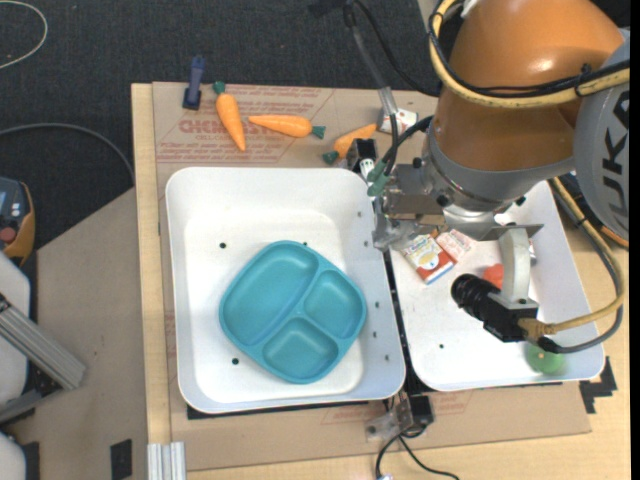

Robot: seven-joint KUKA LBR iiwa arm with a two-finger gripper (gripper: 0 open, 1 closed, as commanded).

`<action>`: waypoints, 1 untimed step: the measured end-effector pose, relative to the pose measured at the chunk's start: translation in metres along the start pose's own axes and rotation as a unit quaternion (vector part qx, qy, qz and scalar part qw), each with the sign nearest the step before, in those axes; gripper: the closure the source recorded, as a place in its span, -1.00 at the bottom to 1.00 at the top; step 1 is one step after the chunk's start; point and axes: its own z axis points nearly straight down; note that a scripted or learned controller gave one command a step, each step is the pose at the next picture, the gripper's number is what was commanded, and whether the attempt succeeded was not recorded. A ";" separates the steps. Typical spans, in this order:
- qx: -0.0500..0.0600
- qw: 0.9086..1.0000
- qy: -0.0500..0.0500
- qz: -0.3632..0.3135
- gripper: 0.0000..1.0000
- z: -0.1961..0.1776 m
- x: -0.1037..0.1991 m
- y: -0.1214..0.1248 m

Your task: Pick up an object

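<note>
Overhead, grey arm with orange band [520,78] reaching over right shallow white bin [575,268], gripper [420,218] low near its left wall. Jaw state impossible to tell. Small red-and-white carton [432,256] lying just beside gripper. Teal divided plastic plate [292,310] resting in left white bin [190,268]. Three orange toy carrots [282,125] behind bins.

A teal divided plate [292,311] lies in the left white bin [195,228]. Beyond that bin, three toy carrots [232,120] rest on the cardboard. The arm's orange band [520,68] hangs over the right bin [450,353], above a small printed carton [428,258].
</note>
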 end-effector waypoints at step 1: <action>-0.001 1.000 0.000 0.000 1.00 -0.010 0.000 0.001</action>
